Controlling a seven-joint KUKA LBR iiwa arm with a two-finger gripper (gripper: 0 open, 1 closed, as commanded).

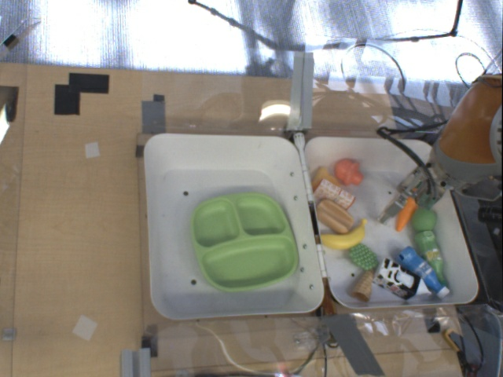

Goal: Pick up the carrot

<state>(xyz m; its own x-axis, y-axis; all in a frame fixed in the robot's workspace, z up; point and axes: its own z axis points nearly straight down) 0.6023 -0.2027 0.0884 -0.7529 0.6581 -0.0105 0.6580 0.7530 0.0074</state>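
Robotics lab: bench (71,210) w/ bins (169,234), loose cables (236,22).

One fixed camera looks down at a slant from above the bench; the gripper (410,193) sits at right of frame, the right bin (464,285) beneath it, the left bin (161,234) well away leftward; both bins fit whole.
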